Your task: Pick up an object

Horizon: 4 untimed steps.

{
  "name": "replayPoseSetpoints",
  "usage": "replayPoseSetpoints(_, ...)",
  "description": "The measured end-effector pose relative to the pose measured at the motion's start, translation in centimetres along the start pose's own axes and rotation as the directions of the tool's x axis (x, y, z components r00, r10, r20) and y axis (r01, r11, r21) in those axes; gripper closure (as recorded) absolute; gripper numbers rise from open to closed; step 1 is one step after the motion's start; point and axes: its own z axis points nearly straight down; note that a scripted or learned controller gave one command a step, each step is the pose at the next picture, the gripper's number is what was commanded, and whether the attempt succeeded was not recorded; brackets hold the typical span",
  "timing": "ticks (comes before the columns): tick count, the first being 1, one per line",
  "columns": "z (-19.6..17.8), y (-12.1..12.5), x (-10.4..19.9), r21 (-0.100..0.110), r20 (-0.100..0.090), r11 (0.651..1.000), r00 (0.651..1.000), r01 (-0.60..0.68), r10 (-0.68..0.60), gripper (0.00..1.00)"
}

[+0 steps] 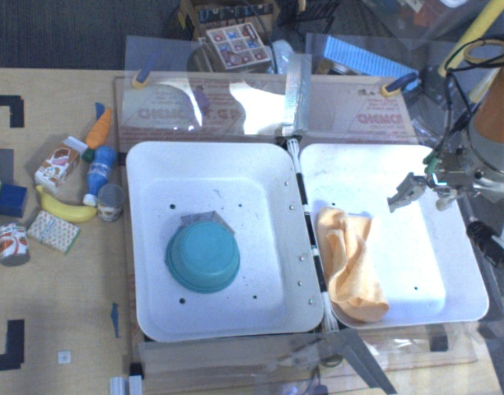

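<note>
So the closest candidate for "an object" is the crumpled pale-orange cloth (pixel 351 262), lying in the right-hand shallow white bin (pixel 450 290), bunched up against that bin's left wall and running down toward its near-left corner. Nothing else seems to be in that bin with it.

The two-finger gripper (pixel 418 192) is over the same bin, up near the far right part, well apart from the cloth. I can make out one dark finger (pixel 405 191) pointing toward the left and a paler bit on the other side, with what looks like a gap between them, so I'd call the fingers spread apart with nothing in between. Honestly it's small and a bit murky, so take "spread" as my best read.

My guess on the step: this is the approach, no grab yet. The next move would need the arm to travel left and toward the near side until it's over the cloth, then drop down onto a raised fold and pinch. Soft fabric against a wall is awkward, since the finger nearest the wall may not have room, so aiming at the hump away from the wall seems smarter.

The other option is the teal round plastic bowl (pixel 203 257), sitting upside down in the left-hand shallow white bin (pixel 145 179), partly on top of a grey flat scrap (pixel 201 218). It's wide and smooth, which seems harder to pinch.

Outside the bins, on the wooden bench (pixel 54 303) to the left, there's a yellow toy banana (pixel 64 206), a blue-and-white bottle (pixel 100 171) and some small cartons and cans.
</note>
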Motion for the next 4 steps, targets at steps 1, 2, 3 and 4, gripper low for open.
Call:
replayPoseSetpoints(1, 15.0, 2.2, 2.5, -0.013, 0.004, 0.984, 0.984, 0.177, -0.177, 0.0)
replayPoseSetpoints(2, 13.9, 2.3, 2.4, -0.017, 0.005, 0.985, 0.985, 0.174, -0.174, 1.0)
replayPoseSetpoints(3, 13.9, 2.3, 2.4, -0.016, 0.005, 0.985, 0.985, 0.174, -0.174, 0.0)
replayPoseSetpoints(4, 15.5, 7.4, 3.2, -0.016, 0.005, 0.989, 0.989, 0.148, -0.148, 0.0)
